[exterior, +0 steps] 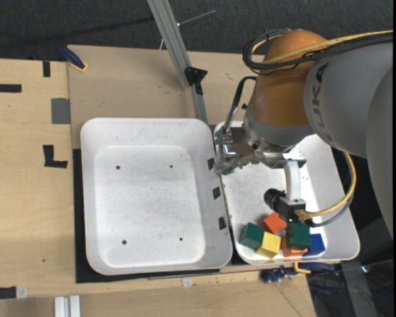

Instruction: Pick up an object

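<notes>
Several small blocks lie bunched at the near end of the right bin point(247, 193): a green block point(252, 235), a yellow block point(270, 244), an orange block point(274, 222), a dark green block point(299, 234) and a blue block point(315, 244). My gripper point(228, 153) hangs over the far left part of the right bin, close to the wall shared with the left bin. It is well apart from the blocks, which sit nearer the camera. The wrist and the orange band hide the far end of the right bin.
The left bin point(145, 197) stands beside the right one, their rims touching. A slanted metal pole point(175, 41) rises behind the bins. Black tape marks point(51, 154) dot the bench at the left.
</notes>
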Controlling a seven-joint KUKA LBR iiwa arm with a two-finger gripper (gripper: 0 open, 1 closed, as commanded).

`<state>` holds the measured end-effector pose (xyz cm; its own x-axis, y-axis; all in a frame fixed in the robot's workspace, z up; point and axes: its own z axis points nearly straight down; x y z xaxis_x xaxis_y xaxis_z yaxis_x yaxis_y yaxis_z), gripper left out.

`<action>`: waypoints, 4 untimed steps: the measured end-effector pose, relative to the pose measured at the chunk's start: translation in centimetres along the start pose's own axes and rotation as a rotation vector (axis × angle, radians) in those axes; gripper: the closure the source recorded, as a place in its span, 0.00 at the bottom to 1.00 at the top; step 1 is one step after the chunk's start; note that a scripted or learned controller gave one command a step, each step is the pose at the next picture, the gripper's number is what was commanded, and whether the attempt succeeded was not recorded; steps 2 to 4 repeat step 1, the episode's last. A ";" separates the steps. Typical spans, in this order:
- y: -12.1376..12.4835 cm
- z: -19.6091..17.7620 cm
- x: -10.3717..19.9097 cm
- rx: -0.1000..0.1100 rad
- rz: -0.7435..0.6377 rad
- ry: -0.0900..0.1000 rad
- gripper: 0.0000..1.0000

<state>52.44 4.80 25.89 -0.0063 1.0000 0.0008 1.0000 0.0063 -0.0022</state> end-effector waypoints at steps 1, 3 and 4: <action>-0.2 2.7 4.8 0.003 0.000 -0.001 1.00; -0.2 2.7 4.8 0.003 0.000 -0.001 1.00; -0.2 2.7 4.8 0.003 0.000 -0.001 1.00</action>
